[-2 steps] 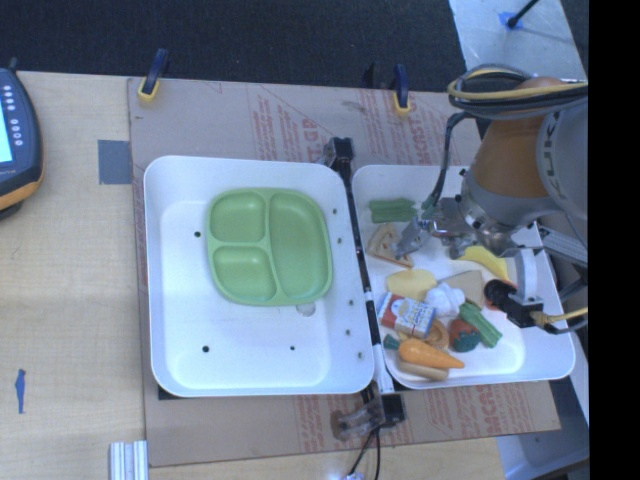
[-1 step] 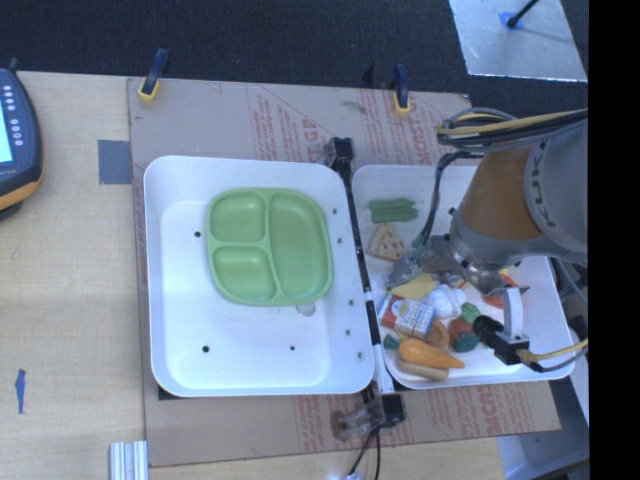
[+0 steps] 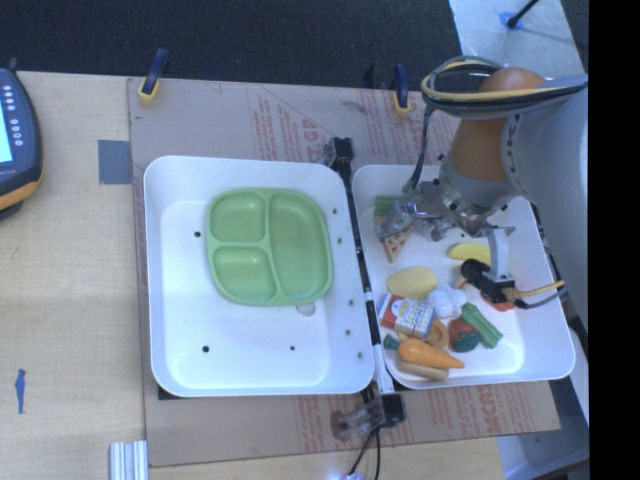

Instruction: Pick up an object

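From above, the desk (image 3: 70, 298) carries two white bins side by side on a sheet of brown cardboard (image 3: 250, 118). The left bin (image 3: 180, 358) holds a green plate (image 3: 270, 246) with three compartments, lying flat toward the bin's far half.

The right bin (image 3: 540, 353) holds the pile of toy food. A pale yellow potato-like piece (image 3: 412, 282) sits about mid-bin, with a small red-and-white carton (image 3: 410, 317) just in front of it and an orange carrot (image 3: 430, 354) lying across the near edge. A green pepper-like piece (image 3: 481, 326) lies to the right of the carton, beside something red. A yellow banana-like piece (image 3: 468, 251) rests further back on the right, and a tan cracker-like wedge (image 3: 396, 244) lies at the far left of that bin.

The arm (image 3: 500, 138) comes in from the right and hangs over the far end of the right bin. Its end effector (image 3: 430, 216) is low, near the wedge and a bit of green at the bin's back left. I cannot tell whether it is spread or pressed together, nor whether it has anything.

A grey-and-orange pendant (image 3: 15, 138) lies at the desk's left edge.
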You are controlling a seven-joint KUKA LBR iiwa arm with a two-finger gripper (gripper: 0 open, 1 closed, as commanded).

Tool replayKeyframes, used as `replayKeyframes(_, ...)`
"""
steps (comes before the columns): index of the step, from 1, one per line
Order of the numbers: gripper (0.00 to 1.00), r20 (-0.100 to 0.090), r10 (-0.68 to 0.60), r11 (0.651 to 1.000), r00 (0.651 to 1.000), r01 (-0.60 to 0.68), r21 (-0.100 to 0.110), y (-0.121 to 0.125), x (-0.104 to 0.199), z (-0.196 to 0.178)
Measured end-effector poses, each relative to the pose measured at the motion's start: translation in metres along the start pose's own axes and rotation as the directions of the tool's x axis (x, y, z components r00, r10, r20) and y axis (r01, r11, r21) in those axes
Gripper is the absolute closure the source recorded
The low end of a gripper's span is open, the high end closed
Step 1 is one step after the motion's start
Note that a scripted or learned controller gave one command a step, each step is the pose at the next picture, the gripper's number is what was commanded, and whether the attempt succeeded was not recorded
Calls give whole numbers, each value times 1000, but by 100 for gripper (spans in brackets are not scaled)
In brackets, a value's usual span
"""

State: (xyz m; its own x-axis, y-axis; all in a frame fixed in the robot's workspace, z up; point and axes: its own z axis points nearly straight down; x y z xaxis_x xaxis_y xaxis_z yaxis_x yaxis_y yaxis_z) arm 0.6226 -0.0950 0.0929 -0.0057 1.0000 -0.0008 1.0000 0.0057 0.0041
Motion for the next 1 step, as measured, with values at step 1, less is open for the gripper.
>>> replayKeyframes(1, 0, 0, 1, 1000, 1000, -1, 2, 36, -1, -4)
